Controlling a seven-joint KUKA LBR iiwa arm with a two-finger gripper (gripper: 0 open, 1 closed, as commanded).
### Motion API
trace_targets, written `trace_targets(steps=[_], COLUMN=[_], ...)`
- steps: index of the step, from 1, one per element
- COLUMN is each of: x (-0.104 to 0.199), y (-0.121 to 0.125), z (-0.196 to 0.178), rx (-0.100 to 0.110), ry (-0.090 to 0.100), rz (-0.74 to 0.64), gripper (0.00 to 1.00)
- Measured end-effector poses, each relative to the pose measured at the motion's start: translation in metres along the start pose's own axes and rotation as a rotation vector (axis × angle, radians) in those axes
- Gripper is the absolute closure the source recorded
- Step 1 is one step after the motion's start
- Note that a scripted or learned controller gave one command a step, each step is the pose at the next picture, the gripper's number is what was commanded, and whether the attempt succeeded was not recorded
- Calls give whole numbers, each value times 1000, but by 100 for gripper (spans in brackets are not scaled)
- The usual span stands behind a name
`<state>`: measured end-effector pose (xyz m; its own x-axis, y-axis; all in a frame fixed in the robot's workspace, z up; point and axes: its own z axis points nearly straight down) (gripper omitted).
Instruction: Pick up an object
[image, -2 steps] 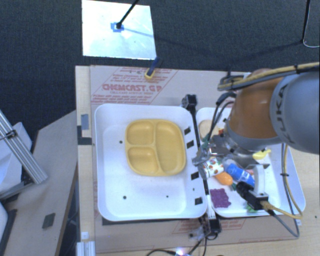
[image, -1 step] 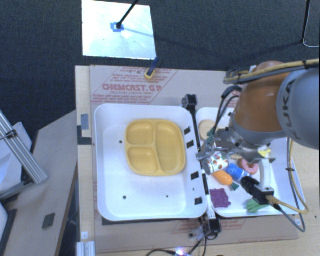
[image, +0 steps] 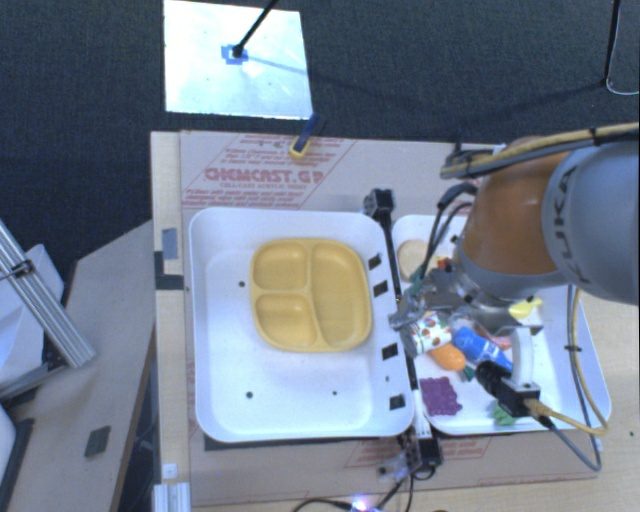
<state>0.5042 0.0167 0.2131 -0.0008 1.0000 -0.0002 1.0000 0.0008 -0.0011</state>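
1. The task looks to be at its early stage: nothing is seen lifted clear of either bin, so the pick itself seems yet to be made.
2. The arm reaches in from the bench's right edge and hangs low over the right bin, its grey and orange wrist covering much of that bin's far half.
3. The claw sits below the wrist, close to the divider between the two bins, right above a cluster of small things.
4. Whether the claw is apart or together cannot be told; the wrist and cables hide its working end, and no object can be seen held in it.
5. The likely candidates lie in the right bin: a spotted white item just beside the claw, an orange piece touching it, a blue object next to them, and a purple piece nearer the bin's front edge.
6. The left bin carries a yellow divided tray, lying flat in its middle, well apart from the claw.
7. What remains, by this view: closing on one of the small things and raising it out of the bin.
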Motion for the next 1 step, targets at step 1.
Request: trace_targets(steps=[1], x=[-6], y=[-1], z=[-3], rx=[-2], ry=[0], rz=[0], gripper=[100])
